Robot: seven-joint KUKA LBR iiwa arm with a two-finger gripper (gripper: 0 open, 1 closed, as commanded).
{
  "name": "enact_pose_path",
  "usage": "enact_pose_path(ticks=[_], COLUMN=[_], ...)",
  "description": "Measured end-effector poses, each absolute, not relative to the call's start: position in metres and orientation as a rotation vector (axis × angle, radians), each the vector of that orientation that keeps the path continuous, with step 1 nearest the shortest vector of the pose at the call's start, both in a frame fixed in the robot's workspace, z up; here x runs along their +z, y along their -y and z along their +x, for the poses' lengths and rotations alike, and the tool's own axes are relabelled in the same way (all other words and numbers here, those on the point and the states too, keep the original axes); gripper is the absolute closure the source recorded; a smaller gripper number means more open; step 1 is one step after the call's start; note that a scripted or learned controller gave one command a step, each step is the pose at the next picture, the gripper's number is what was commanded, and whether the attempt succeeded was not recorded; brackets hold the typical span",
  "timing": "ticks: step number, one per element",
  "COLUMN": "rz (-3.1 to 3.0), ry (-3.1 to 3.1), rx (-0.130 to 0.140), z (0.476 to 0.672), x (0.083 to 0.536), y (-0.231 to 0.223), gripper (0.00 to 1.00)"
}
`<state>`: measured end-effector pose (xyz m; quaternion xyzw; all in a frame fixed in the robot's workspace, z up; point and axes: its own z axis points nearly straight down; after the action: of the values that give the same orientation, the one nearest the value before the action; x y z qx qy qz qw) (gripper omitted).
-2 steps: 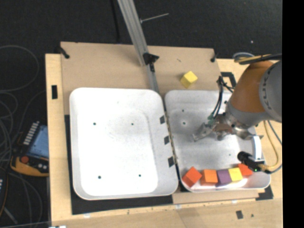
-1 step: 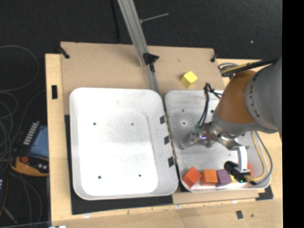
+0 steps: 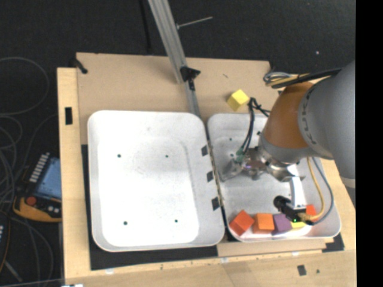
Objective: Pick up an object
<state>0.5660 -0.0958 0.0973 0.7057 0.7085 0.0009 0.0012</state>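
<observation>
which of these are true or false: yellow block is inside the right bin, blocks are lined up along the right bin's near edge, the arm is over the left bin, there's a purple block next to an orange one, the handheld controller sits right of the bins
1. The yellow block is inside the right bin. False: it lies on the bench beyond the bin's far rim.
2. Blocks are lined up along the right bin's near edge. True.
3. The arm is over the left bin. False: it is over the right bin.
4. A purple block sits next to an orange block. True.
5. The handheld controller sits right of the bins. False: it is off the bench on the left.
</observation>
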Motion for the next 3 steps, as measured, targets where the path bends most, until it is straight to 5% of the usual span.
enact_pose_path(ticks=[1,2,3], rz=[2.209,2.223,2.225], ry=[-2.221,-2.219,-2.212], rx=[0.011,-0.003,0.002], z=[0.608,0.547,0.498], x=[0.202,0.197,0.097], y=[0.074,0.077,0.091], gripper=[0.0,0.0,0.0])
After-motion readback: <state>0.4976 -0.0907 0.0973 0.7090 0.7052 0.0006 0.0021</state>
